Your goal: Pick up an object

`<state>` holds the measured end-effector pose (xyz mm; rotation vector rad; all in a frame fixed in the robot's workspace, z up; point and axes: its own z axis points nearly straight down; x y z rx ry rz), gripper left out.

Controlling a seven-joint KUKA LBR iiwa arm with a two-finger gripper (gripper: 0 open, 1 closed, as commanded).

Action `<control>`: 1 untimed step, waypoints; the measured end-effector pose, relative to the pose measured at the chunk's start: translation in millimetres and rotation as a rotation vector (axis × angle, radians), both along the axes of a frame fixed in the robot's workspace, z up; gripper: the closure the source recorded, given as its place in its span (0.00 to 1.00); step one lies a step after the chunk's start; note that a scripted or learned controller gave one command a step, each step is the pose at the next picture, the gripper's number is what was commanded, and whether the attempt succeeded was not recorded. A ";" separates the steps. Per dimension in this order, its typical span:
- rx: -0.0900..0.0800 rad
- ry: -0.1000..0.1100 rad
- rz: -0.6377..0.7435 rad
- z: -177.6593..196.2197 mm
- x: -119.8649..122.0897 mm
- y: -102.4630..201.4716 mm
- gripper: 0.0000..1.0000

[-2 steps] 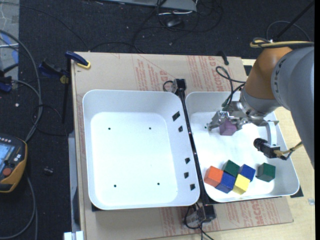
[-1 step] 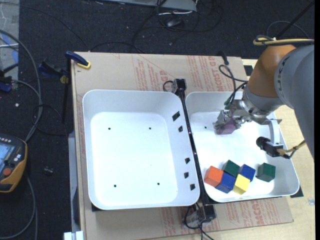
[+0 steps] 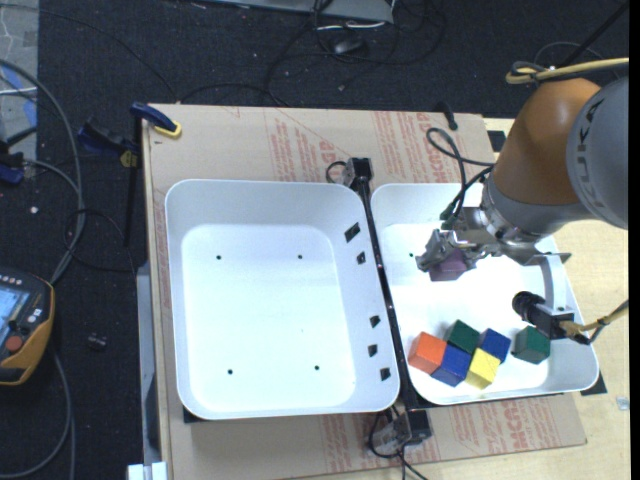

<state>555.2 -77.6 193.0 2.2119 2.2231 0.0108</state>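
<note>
Purple block [image 3: 450,265] is being gripped between the fingers of the gripper [image 3: 446,258] over the upper part of the right bin [image 3: 575,368]; the jaws are being held closed on it. Along that bin's lower edge, an orange cube [image 3: 429,351], two blue cubes, a yellow cube [image 3: 483,368] and two green cubes are being kept clustered together. The left bin [image 3: 180,268] is being left beside it.

Camera view: you are looking down at a slant from above the bench [image 3: 300,128], taking in both bins, arm [image 3: 560,148] entering from 3 o'clock.
</note>
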 end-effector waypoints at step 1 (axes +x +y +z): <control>0.000 0.005 -0.001 62.2 -1.1 53.7 1.00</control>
